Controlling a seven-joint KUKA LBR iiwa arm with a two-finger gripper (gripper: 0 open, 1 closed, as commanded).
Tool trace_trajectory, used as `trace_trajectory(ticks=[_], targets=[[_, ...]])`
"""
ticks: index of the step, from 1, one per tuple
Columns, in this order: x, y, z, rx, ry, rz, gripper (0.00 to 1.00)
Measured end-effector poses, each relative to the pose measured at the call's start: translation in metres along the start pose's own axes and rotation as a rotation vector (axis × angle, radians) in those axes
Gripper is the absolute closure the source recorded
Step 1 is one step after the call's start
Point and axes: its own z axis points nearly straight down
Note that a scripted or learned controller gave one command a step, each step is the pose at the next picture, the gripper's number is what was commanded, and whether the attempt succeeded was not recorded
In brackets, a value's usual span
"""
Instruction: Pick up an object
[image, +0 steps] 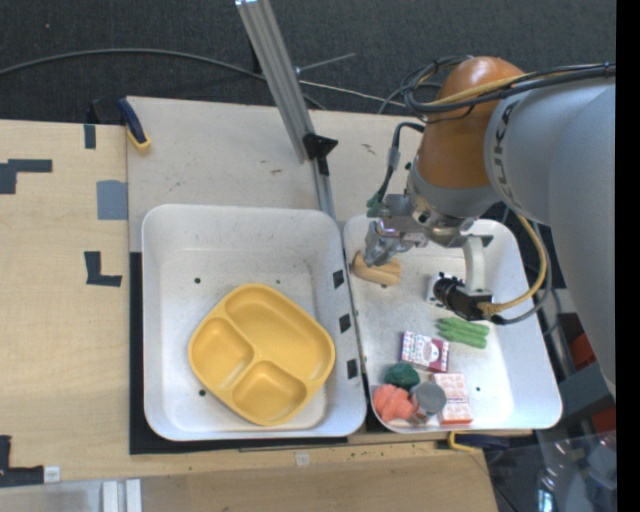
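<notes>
At the right bin's (500, 395) far left corner, my gripper (381, 254), aperture unreadable, sits over the tan block (376, 271); hugging the wall, it may slip.

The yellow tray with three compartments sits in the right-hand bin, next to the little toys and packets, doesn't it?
Not quite. The camera view shows the yellow tray with three compartments in the left bin. The little toys and packets, such as the pink packet and green beans, lie in the right bin, across the divide from it.
</notes>
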Motion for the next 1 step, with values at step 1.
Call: trace_trajectory(ticks=[1], targets=[[0.0581,-0.0191,-0.0121,-0.001,0.002,-0.003,1.0]])
